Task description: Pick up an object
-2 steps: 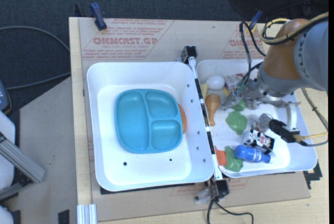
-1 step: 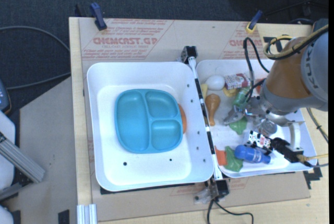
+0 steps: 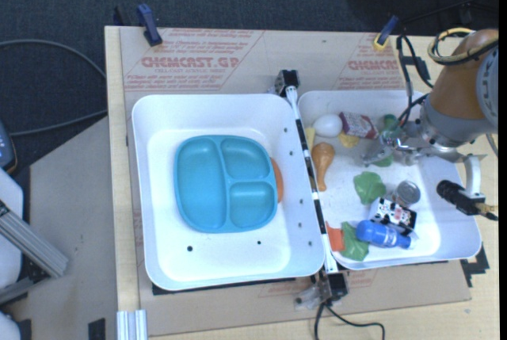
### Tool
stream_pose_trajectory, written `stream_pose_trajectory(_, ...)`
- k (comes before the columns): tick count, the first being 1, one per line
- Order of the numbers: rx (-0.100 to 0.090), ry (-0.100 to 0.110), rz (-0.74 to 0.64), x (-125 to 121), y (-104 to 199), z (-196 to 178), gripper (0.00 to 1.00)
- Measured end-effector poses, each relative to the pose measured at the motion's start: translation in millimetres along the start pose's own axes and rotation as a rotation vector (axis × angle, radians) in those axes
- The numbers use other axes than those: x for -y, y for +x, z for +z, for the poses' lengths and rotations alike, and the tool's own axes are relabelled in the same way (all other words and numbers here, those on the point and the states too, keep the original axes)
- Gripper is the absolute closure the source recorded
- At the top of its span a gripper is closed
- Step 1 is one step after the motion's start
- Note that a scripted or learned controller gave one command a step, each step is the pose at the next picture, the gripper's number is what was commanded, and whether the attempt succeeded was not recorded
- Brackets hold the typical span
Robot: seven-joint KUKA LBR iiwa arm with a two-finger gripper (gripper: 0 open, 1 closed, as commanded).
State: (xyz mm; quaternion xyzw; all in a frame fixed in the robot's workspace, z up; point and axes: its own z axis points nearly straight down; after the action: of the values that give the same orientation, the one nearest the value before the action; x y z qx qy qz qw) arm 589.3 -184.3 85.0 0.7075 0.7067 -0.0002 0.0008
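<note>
Nearest me, at six o'clock in the right bin (image 3: 463, 239), a blue bottle (image 3: 383, 234) is lying beside a green scrap (image 3: 354, 248), with a black-and-white toy (image 3: 395, 213) touching its upper side. I am seeing the gripper (image 3: 390, 147) hovering at twelve o'clock of that bin, near a green lump (image 3: 368, 185); whether its jaws are parted I cannot tell. A blue divided plate (image 3: 226, 182) is sitting in the left bin (image 3: 158, 148).
</note>
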Motion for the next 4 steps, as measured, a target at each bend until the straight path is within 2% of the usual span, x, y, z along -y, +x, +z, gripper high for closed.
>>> stream_pose_trajectory(1,-0.021,0.039,-0.011,-54,-33,5,0.0)
stream_pose_trajectory(2,-0.002,0.006,0.0,-76,-6,1,0.0)
stream_pose_trajectory(3,-0.001,0.017,-0.001,-74,-6,-7,1.0)
stream_pose_trajectory(4,-0.003,0.003,-0.002,-57,61,-24,1.0)
